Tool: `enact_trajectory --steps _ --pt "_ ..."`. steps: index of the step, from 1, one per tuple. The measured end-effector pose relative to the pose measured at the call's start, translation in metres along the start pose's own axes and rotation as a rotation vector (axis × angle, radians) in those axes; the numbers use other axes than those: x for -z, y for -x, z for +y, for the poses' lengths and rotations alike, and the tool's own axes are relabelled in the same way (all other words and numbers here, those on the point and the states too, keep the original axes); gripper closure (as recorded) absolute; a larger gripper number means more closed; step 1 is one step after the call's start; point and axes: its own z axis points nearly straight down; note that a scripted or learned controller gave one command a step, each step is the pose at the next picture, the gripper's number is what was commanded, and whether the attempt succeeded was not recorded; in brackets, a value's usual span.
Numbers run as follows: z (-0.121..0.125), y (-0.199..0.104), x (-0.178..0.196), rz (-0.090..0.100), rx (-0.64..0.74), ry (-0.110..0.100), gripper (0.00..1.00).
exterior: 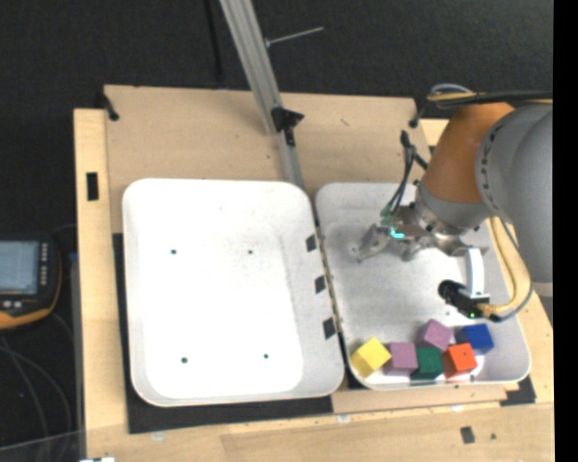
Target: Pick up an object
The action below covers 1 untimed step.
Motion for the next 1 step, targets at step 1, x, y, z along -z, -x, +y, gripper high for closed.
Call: enact_trajectory --steps 1 --pt "0.0000 0.0001 0.0000 0.000 -0.001 0.001 0.00"
